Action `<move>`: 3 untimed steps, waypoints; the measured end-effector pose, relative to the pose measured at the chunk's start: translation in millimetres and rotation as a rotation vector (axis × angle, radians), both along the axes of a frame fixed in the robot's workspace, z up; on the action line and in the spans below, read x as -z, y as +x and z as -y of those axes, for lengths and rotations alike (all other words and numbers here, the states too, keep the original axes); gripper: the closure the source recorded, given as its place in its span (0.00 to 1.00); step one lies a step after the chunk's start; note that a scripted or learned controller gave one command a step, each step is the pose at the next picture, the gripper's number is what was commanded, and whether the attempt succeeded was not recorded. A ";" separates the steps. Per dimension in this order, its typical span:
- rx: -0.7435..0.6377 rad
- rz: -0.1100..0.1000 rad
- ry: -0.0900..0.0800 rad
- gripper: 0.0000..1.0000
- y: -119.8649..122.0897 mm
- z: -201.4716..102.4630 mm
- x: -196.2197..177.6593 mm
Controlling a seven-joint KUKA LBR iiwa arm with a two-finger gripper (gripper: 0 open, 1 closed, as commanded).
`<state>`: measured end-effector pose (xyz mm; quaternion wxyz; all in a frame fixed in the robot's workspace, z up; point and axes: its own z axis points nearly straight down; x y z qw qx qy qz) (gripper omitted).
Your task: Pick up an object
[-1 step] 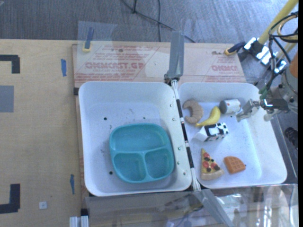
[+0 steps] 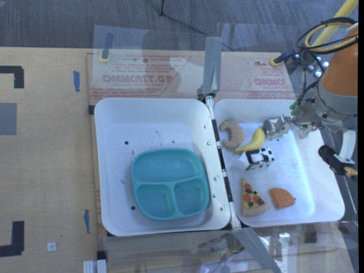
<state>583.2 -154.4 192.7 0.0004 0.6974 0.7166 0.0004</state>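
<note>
Seemingly poised over the right bin (image 2: 318,206), the gripper (image 2: 277,127) hung just beside the banana (image 2: 252,141); whether its jaws were apart I cannot tell. Centring over the banana before descending seemed wise.

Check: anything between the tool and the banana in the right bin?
Nothing visible. The tool sits right at the banana's upper end; the croissant and the toy cow lie beside it, not between.
</note>
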 end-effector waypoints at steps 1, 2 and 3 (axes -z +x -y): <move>-0.005 0.004 -0.002 0.00 54.0 3.4 105.2; -0.006 0.006 -0.005 1.00 55.0 4.2 93.7; 0.178 0.000 0.000 1.00 76.6 -74.3 -4.3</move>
